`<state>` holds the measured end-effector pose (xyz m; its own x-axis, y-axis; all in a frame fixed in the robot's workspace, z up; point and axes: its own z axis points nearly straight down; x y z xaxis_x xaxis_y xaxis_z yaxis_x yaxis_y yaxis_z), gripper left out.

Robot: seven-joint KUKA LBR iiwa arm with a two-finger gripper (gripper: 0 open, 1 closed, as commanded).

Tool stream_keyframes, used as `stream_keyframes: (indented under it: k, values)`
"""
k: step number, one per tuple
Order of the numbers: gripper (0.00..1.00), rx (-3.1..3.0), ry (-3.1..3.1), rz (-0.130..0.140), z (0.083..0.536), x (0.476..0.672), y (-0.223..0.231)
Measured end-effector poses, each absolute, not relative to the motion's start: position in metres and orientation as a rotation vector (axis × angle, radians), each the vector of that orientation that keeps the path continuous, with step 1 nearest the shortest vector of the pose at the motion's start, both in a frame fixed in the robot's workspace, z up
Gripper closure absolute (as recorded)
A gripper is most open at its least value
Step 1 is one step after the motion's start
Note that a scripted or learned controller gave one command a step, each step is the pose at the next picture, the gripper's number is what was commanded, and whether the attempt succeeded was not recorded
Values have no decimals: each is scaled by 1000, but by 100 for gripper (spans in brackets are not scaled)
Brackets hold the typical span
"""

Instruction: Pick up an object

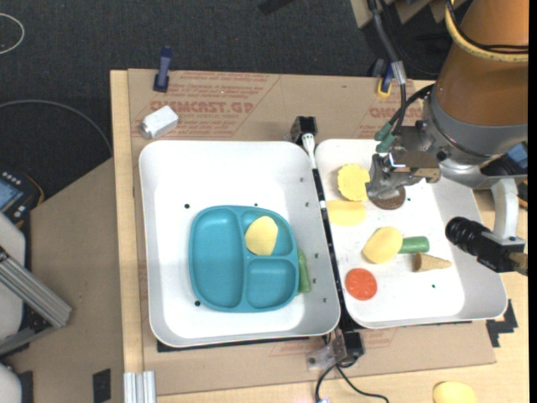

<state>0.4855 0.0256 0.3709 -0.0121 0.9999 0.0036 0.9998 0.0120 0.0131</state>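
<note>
Over the far part of the right bin [470,309] the gripper [387,183] hangs low beside a round yellow piece [352,182]; whether it is apart or together cannot be told, and nothing shows as held, so the pick looks undone. Candidates lie nearer: a flat pale yellow slab [346,213], a smooth yellow lump [382,245], a green cylinder [414,244], a tan cone [432,264], a red disc [362,284]. Left, a glossy teal divided plate [220,263] carries a yellow oval [262,235].
</note>
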Motion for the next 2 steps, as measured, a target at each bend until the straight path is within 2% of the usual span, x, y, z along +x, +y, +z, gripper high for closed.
stream_keyframes:
  k: [1, 2]
  values:
    - [100, 2218, 2236, -11, 291, 477, 98]
    - [100, 2213, 2215, 25, 438, 481, 83]
